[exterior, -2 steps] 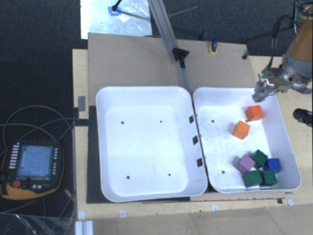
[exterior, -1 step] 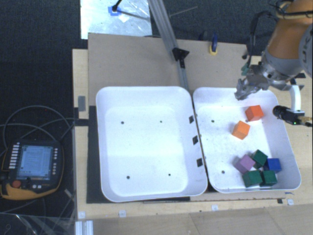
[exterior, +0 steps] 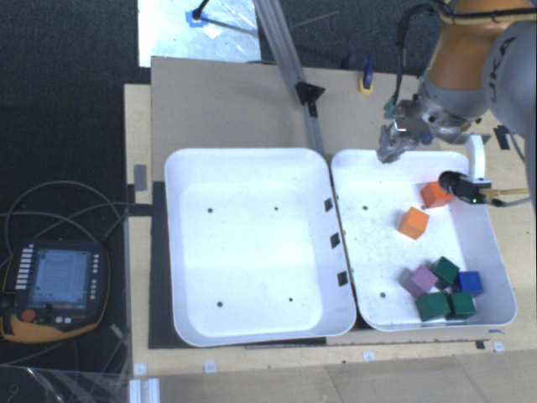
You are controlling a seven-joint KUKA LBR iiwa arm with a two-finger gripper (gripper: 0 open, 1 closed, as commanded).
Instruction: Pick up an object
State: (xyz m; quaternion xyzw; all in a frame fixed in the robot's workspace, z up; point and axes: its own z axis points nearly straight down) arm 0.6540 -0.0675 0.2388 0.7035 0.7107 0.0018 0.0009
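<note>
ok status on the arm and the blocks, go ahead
Tool over right bin's far edge, nothing visibly held. Blocks untouched: two orange, purple, greens, blue near corner. Path clear.

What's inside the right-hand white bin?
The right bin holds two orange blocks, a purple block, three green blocks and a blue block. The arm covers its far right corner.

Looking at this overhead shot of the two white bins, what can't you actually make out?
- Tool: small and blurred over the right white bin's far rim; its grip state is unreadable.
- Grey and orange arm: cut off by the frame's top and right edges.
- Green cubes: packed against the blue cube and purple cube; their count is unclear.
- Handheld screen: text too small.
</note>
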